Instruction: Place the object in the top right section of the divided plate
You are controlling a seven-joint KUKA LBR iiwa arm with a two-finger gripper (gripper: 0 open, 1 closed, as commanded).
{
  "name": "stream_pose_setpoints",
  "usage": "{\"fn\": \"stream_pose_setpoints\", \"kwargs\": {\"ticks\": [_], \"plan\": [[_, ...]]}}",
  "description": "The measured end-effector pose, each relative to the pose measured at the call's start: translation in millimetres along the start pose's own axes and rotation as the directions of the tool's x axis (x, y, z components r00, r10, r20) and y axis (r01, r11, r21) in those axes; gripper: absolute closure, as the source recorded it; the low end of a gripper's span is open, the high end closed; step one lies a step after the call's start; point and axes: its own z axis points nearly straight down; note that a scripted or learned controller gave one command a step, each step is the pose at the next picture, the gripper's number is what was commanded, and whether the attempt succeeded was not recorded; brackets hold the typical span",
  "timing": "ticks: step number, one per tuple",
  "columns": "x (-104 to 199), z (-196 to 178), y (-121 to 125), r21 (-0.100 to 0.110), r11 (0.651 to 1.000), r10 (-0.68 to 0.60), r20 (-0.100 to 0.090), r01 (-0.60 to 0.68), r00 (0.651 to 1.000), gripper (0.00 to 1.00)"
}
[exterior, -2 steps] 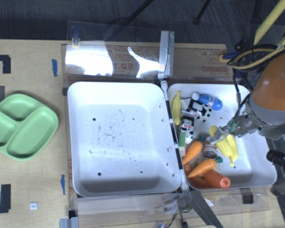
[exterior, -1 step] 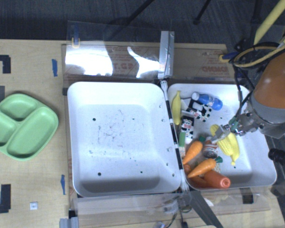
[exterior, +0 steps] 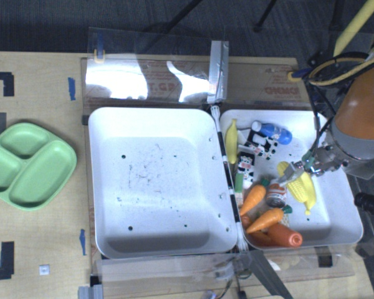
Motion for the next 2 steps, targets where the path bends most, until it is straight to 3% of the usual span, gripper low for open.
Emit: {"fn": "stream_pose_setpoints", "kwargs": {"ticks": [2], "plan": [[-1.7, -14.0, 1.9, 0.003, 1.0, 0.0, 0.0, 0.0, 1.0, 1.0]]}}
